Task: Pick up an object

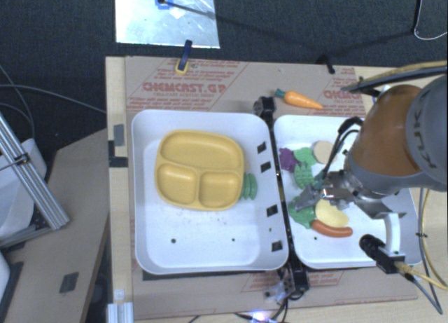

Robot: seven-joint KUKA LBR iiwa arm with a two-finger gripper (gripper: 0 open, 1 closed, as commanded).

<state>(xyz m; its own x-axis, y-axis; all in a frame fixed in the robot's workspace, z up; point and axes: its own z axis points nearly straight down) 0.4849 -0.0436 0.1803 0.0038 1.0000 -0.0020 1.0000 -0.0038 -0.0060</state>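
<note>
- the jaws (311,199) sit low in the right bin (294,132), over a cluster of toy foods; whether they are apart or together cannot be told from this angle.
- just beside them lie a yellow piece (330,214), a red-orange sausage (332,229) and green leafy pieces (302,215).
- further up the bin are a purple piece (288,158), another green piece (305,155) and a tan round piece (322,150).
- the left bin (203,241) holds a yellow divided plate (199,169) with a green item (249,186) at its right edge.
- a toy carrot (298,99) lies on the surface (210,87) above the right bin.
</note>
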